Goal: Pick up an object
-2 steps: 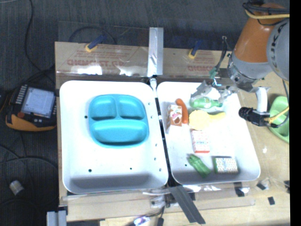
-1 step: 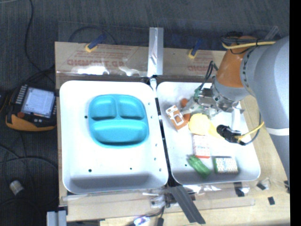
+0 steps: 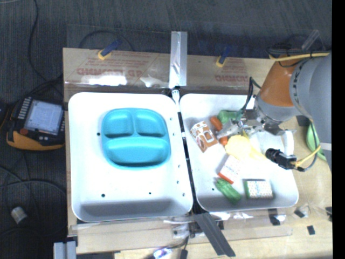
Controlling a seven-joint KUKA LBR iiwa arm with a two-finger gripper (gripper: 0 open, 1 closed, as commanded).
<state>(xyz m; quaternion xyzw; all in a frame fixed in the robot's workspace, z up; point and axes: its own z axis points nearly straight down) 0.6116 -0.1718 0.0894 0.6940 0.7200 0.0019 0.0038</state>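
Task progress: judging from this view, the pick is not finished; nothing is seen lifted clear of the bins, and a grasp and a lift appear to be left.
Left bin (image 3: pixel 81 161): a shallow white tray filling the left-centre of the frame. It holds one light blue divided plate (image 3: pixel 136 136), lying flat toward its upper middle.
Right bin (image 3: pixel 280 190): a matching white tray, right of centre, touching the left bin along a shared edge. It holds a loose clutter.
Right bin contents: an orange and white patterned packet (image 3: pixel 203 135) at upper left; a yellow object (image 3: pixel 242 147) near the middle; a white card with red print (image 3: pixel 231 170) below it; a green item (image 3: pixel 228 191) at lower middle; a small green and white box (image 3: pixel 257 188) at lower right.
Tool (image 3: pixel 240 124): low over the upper middle of the right bin, just above the yellow object, reaching in from the right. Whether it is spread or pressed together cannot be told.
Likely target: the yellow object, as a judgement, since it lies nearest the tool.
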